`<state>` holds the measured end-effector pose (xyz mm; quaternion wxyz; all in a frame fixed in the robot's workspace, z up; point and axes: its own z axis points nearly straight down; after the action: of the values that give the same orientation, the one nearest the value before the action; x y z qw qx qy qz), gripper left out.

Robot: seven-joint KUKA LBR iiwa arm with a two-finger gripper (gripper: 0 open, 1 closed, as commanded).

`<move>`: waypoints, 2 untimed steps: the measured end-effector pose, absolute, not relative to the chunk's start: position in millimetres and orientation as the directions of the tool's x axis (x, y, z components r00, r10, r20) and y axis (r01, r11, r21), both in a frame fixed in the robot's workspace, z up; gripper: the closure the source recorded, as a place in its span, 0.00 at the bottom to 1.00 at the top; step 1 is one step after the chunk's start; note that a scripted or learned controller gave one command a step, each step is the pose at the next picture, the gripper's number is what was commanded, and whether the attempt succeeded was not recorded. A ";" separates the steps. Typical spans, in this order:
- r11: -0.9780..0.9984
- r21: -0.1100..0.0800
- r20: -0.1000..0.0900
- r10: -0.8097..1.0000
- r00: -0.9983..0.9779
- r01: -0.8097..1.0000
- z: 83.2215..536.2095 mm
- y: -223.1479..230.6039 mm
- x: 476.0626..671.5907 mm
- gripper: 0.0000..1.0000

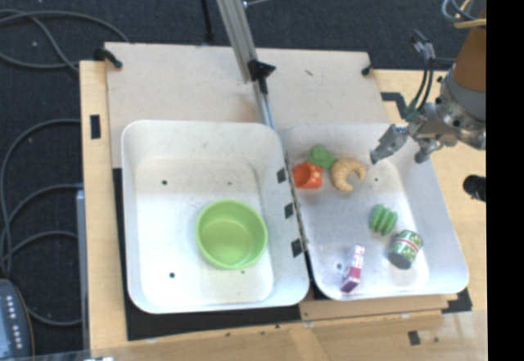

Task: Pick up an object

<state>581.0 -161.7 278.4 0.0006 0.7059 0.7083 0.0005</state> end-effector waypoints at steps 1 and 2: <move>0.003 0.002 0.000 1.000 -0.003 1.000 278.4 -161.5 581.1 0.00; -0.001 -0.004 -0.002 1.000 0.001 1.000 228.9 -158.9 571.7 0.00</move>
<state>571.7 -158.9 228.9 -0.0006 0.7074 0.7068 -0.0018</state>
